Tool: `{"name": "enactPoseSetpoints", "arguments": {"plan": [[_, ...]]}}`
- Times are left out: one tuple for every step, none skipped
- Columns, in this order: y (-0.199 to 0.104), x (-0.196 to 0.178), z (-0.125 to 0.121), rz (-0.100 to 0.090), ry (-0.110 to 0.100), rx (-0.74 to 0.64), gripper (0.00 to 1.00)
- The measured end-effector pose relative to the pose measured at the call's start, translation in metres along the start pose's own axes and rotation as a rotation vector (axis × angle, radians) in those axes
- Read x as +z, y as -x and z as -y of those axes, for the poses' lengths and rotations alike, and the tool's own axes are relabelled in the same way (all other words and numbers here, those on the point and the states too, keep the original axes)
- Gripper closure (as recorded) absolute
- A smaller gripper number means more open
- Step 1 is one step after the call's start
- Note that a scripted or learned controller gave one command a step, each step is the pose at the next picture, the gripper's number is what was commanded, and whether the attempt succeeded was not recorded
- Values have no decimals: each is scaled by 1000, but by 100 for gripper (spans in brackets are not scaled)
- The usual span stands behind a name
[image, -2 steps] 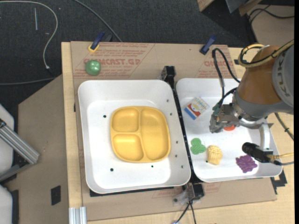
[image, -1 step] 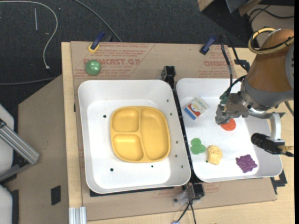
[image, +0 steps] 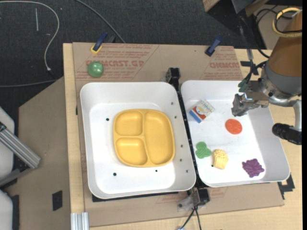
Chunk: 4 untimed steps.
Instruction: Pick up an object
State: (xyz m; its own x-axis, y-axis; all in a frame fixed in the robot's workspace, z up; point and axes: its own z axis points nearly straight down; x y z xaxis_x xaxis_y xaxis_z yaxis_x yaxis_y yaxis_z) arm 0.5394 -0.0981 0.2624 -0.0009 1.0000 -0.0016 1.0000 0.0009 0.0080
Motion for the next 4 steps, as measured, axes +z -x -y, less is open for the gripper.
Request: {"name": "enactPoseSetpoints", "arguments": {"plan": [[0, -21, -1, -1, -4, 0, 100], [-56, -21, -17, -2, -5, -5, 100], [-109, -6, -40, -2, -6, -5, 100], [-157, -1, -43, -3, -7, -4, 100]]}}
